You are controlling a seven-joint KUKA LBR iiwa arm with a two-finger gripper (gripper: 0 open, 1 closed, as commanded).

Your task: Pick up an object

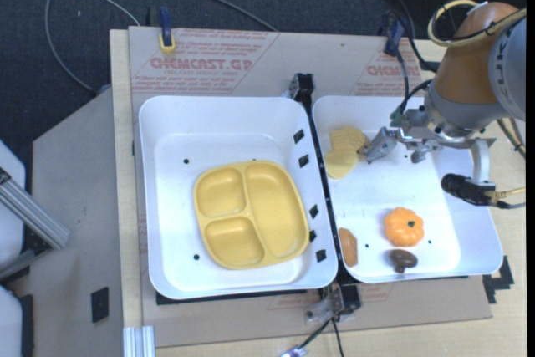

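From above, the grey arm's pincer (378,145) hung over the right white plastic bin (468,259), just beside two pale yellow flat food pieces (343,152) at its far left; whether its tips were apart or together I cannot tell. Nearer lay a small orange pumpkin (404,226), a dark brown lump (403,260) and a tan piece (348,246), while the left white bin (159,180) held a yellow three-compartment plastic tray (249,213).

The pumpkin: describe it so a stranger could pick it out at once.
Look in the right bin, in its near half. The pumpkin sits there, small, round and bright orange with a green stem. A dark brown lump lies just in front of it, and a flat brown piece lies to its left.
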